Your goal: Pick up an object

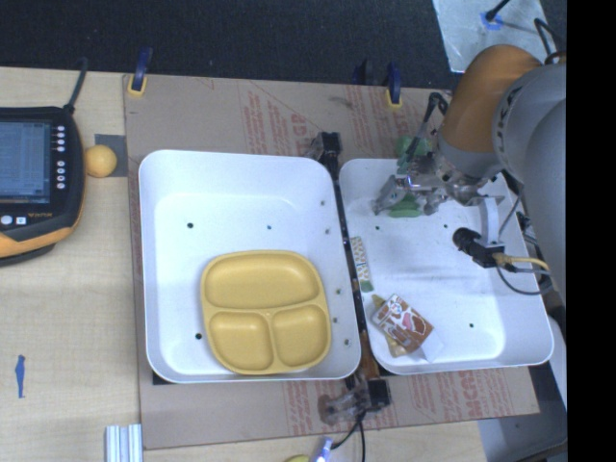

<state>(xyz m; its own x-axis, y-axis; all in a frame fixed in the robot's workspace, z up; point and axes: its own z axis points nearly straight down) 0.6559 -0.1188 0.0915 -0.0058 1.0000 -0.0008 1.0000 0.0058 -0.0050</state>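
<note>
My gripper [408,196] hangs low over the far left part of the right bin [481,349]. A small green object [405,209] lies on the bin floor right under it, partly hidden by the gripper's metal parts. Whether the gripper touches it I cannot tell. A brown and white snack packet [401,325] lies near the front left corner of the same bin. A yellow divided plate [267,310] rests in the front half of the left bin [231,176].
A narrow printed strip [361,263] lies along the wall between the two bins. A black and orange hand-held screen [34,179] and a yellow ball [100,160] sit on the bench at the left. Clamps [138,70] hold the cardboard at the back.
</note>
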